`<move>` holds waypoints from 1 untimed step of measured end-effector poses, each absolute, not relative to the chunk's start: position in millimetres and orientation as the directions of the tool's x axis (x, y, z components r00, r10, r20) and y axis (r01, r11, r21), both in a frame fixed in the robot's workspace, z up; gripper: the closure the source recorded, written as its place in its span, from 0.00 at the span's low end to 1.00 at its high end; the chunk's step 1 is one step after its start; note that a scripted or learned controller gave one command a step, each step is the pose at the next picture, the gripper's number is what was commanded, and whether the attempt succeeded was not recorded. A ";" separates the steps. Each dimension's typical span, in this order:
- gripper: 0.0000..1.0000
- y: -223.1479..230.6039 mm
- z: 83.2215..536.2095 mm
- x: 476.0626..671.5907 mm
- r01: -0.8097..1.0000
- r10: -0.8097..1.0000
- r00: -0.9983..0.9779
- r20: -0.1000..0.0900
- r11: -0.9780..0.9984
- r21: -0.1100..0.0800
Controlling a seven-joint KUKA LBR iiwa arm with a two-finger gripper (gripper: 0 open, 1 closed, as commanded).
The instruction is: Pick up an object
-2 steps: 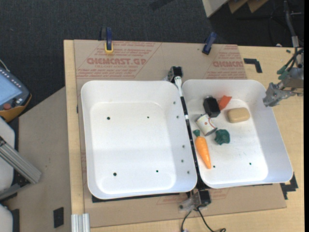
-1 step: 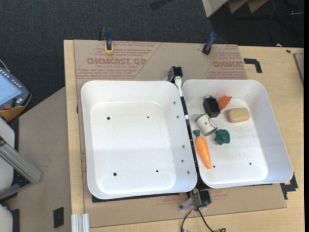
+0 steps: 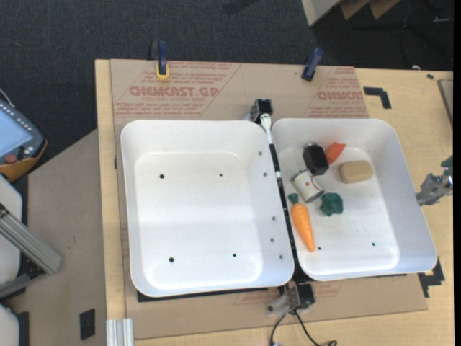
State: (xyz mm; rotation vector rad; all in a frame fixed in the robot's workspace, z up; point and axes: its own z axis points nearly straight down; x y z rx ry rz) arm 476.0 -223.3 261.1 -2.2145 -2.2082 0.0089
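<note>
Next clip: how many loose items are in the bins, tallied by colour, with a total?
Orange: 2, the carrot and a small orange piece
Black: 1, a black block
Tan: 1, a tan block
Green: 1, a green lump
White: 1, a small white cylinder
Total: 6, all in the right bin

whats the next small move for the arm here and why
Probably swing the gripper leftward, in over the right bin, toward the tan block. The gripper sits at the bin's right outer edge, not above any object. The block is the nearest item and lies fairly apart from the orange carrot and the green lump, so it looks easiest to reach.
</note>
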 end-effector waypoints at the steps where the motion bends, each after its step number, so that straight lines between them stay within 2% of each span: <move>1: 1.00 -176.6 371.0 481.5 1.000 1.000 -0.006 -0.003 0.007 0.014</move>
